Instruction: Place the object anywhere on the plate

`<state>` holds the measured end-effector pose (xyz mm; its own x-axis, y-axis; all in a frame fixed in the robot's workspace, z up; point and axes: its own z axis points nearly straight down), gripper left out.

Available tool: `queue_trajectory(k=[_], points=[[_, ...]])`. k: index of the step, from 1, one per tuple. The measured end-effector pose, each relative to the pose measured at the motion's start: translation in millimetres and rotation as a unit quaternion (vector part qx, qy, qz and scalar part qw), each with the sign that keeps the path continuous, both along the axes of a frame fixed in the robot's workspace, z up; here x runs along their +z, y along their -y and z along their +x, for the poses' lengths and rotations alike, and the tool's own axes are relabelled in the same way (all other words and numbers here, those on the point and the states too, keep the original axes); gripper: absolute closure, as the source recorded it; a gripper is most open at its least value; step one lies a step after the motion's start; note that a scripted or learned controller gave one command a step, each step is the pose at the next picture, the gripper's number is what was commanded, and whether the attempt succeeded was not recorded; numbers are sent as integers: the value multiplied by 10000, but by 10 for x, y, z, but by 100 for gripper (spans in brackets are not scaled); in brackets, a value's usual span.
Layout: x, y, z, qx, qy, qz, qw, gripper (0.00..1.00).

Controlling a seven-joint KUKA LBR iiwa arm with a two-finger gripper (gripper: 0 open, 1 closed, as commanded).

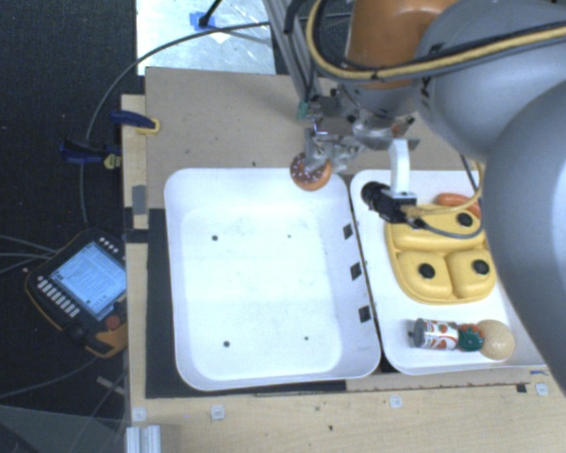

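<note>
My gripper (pixel 315 157) hangs over the far right corner of the left bin (pixel 255 281), fingers pointing down. It is shut on a small round brown donut with pale sprinkles (pixel 311 174), which sits just under the fingertips, at the bin's far rim. The yellow plate (pixel 441 258), with round hollows in it, lies in the right bin (pixel 391 338), to the right of the gripper and nearer the front. The arm's grey body covers the right part of that bin.
Beside the plate's far edge lies an orange carrot-like piece (pixel 453 199). In front of the plate sit a small can (pixel 433 334), a green piece (pixel 469 339) and a beige ball (pixel 496 340). A handheld pendant (pixel 83 281) rests left of the bench.
</note>
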<state>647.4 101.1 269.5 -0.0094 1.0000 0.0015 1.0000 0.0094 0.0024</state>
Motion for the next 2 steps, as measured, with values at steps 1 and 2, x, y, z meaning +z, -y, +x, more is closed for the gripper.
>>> queue_trajectory(k=[1,2], points=[[-137,-438,155,-5,1,-1,10000,100],[-302,-901,137,-5,-3,-1,10000,100]])
